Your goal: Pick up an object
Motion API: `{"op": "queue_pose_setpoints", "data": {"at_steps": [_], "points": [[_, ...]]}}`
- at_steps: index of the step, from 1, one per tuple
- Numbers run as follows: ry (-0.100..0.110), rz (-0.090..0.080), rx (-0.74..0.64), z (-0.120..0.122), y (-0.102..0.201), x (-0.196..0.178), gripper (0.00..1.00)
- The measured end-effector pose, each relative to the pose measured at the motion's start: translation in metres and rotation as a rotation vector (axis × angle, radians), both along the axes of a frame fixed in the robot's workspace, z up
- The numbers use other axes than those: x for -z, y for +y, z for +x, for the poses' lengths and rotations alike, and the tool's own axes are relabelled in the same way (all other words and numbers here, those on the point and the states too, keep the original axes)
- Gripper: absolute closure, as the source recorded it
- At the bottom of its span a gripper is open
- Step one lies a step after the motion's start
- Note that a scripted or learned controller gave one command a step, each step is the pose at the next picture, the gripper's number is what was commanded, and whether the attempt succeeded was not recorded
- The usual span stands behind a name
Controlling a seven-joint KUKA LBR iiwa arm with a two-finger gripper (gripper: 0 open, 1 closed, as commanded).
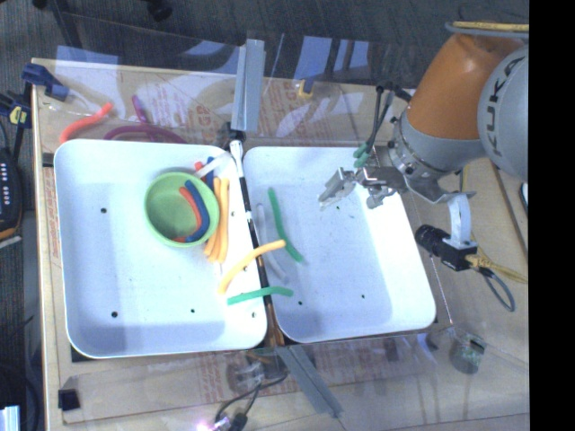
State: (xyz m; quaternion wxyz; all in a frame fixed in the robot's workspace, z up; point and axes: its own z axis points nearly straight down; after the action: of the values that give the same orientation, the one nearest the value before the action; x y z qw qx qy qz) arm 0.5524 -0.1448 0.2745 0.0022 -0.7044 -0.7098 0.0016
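Over the right bin's (pixel 359 281) far side the gripper (pixel 332 193) hovered; open or closed, I could not tell. A green strip (pixel 277 227) lay loose nearby to its left, probably the easiest target.

Robotics lab, test bench

A grey, orange-banded KUKA arm (pixel 467 88) reaches over two shallow white bins (pixel 99 277) on a plastic-covered bench (pixel 386 380); loose wires (pixel 235 409) trail at its edge, and a wheeled chair base (pixel 148 3) stands on dark carpet (pixel 296 3)
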Motion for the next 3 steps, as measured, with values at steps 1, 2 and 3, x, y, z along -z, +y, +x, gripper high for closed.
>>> {"op": "queue_pose_setpoints", "data": {"at_steps": [1,2,3], "points": [[0.001,-0.001,0.107,0.029,0.048,0.128,0.00],[-0.010,-0.015,0.059,0.006,0.039,0.180,0.00],[-0.008,-0.008,0.050,0.007,0.043,0.170,1.00]]}}
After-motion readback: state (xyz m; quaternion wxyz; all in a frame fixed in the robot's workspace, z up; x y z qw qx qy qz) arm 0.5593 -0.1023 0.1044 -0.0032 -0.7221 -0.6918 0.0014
